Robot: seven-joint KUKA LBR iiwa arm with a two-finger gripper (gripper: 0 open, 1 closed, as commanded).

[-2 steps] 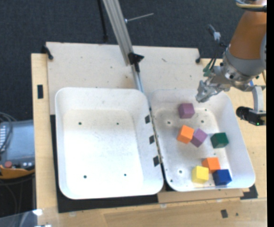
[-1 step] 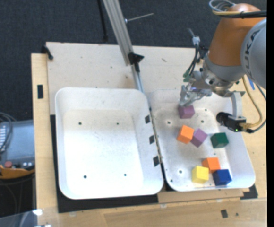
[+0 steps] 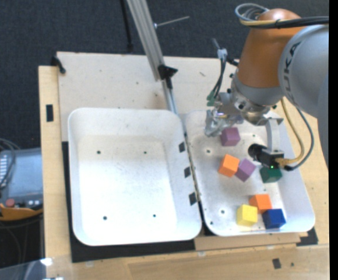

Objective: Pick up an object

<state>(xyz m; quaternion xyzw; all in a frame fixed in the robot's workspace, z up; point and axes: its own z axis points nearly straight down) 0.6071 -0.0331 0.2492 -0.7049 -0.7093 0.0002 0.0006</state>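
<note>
While the grey arm with the orange band is reaching in from the right of the camera view, its metal two-finger claw is hanging low over the far left part of the right-hand shallow white bin. Whether the claw is open or closed cannot be told from this angle, and nothing is showing between its tips. A small purple foam cube is lying just beside the claw, on its near right side; contact cannot be confirmed. Nearer the camera, an orange foam cube and a second purple cube are sitting side by side, touching or almost so. A dark green cube is resting near them to the right, partly under a black fitting on the arm. Along the near edge, a yellow cube, a smaller orange cube and a blue cube are clustering closely together. The left-hand shallow white bin is sitting alongside on the pale wooden worktop.
</note>
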